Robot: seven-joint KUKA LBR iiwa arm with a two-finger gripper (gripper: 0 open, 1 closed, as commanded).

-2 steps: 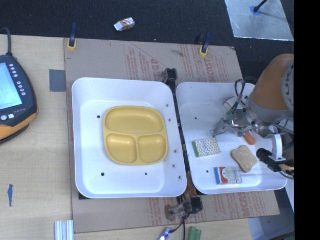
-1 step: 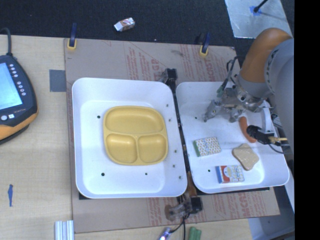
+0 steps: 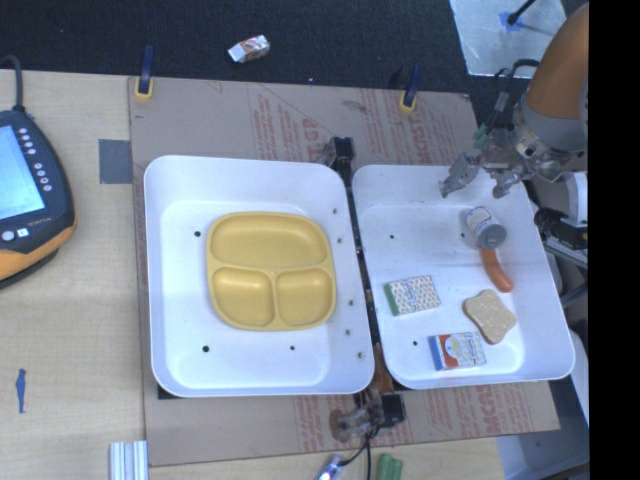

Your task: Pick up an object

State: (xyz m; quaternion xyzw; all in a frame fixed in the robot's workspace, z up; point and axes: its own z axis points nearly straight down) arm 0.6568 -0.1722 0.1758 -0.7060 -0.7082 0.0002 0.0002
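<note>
Two shallow white bins sit side by side on a sheet of brown cardboard (image 3: 250,113) that covers the pale worktop (image 3: 70,348). Blue clips (image 3: 145,73) pin the cardboard along its far edge. The left bin (image 3: 180,198) is the bigger-looking one and carries a yellow divided plate (image 3: 270,268), set about in the middle, with one long section on the far side and two small ones on the near side.

The right bin (image 3: 400,198) holds the smaller things. The grey arm (image 3: 560,78) with its orange band comes in from the right and ends over the far right corner of this bin. Its tool (image 3: 480,173) hangs just above the bin's far rim with nothing between its fingers, which look spread apart.

Near the tool, inside the bin, lies a small grey cylinder (image 3: 483,228). Just beside it, toward the near side, is an orange sausage-shaped piece (image 3: 498,270). Next comes a tan slice of toy bread (image 3: 489,315), near the right wall. A green patterned packet (image 3: 412,294) lies toward the middle of the bin, and a small box with red, white and blue print (image 3: 458,350) rests near the front edge.

On the worktop's left edge sits a black and orange handheld controller (image 3: 25,198). A small crumpled wrapper (image 3: 249,49) lies on the dark floor beyond the worktop.
</note>
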